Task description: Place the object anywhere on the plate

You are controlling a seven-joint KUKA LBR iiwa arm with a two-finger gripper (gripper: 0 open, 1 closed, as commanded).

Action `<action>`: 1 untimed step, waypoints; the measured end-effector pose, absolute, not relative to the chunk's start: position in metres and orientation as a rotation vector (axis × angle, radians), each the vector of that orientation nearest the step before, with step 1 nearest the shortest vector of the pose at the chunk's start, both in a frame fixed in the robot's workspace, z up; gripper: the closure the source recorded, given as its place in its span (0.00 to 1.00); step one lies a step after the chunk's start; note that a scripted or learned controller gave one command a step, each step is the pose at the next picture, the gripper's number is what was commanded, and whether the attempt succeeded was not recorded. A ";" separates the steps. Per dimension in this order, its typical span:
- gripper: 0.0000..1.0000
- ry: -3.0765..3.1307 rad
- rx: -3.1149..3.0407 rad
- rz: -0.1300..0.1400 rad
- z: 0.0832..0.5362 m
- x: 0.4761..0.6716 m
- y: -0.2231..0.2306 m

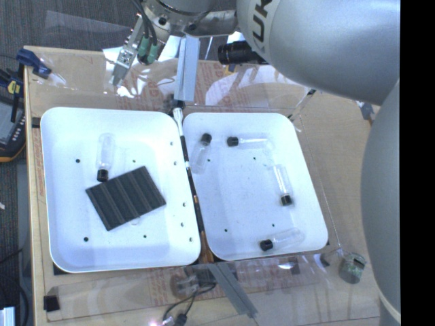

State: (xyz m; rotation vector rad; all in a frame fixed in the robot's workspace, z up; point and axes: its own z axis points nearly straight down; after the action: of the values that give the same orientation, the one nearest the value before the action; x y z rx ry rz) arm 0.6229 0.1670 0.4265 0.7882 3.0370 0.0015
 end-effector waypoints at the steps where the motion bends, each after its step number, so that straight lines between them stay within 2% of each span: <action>1: 1.00 3.096 0.510 0.003 0.444 0.642 0.219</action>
State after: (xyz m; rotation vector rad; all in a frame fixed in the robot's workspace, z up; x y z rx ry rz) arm 0.6418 0.2185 0.4436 0.5096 3.0959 0.0028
